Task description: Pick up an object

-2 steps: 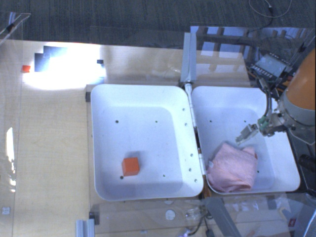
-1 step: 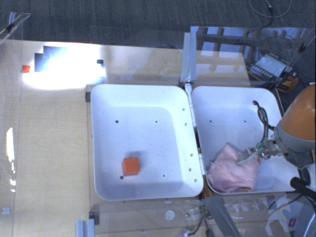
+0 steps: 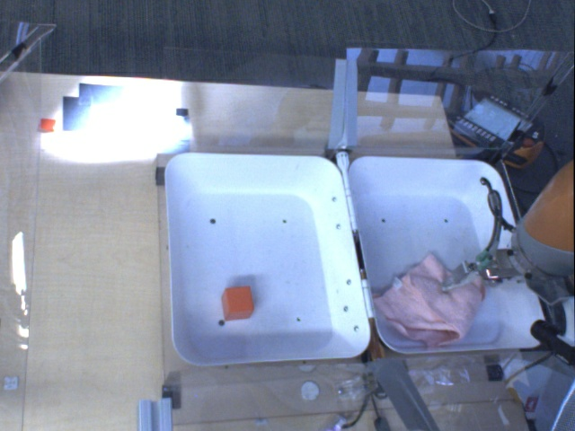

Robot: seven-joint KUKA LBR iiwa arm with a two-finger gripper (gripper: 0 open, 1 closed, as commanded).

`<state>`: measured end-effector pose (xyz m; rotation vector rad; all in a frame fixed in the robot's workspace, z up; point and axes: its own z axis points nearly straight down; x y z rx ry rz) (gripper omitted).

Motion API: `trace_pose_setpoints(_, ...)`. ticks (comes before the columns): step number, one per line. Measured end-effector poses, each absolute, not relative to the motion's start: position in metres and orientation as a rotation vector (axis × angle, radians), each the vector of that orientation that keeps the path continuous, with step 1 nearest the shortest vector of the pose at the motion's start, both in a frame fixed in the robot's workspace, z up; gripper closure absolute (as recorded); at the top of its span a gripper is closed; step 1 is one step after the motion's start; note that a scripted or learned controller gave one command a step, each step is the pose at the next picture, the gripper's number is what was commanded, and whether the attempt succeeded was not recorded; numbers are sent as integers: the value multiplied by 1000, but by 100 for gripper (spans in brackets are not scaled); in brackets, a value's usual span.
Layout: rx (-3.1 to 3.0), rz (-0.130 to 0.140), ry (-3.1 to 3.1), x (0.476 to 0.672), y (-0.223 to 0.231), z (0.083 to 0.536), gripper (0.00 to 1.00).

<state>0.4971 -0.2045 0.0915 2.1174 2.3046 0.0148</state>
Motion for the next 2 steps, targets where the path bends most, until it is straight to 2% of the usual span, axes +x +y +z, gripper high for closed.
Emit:
trace_pose_setpoints(1, 2107, 23, 2304, 501, -203, 104, 100)
trace_pose_setpoints(2, 2290, 6, 2141, 571, -148, 176, 100)
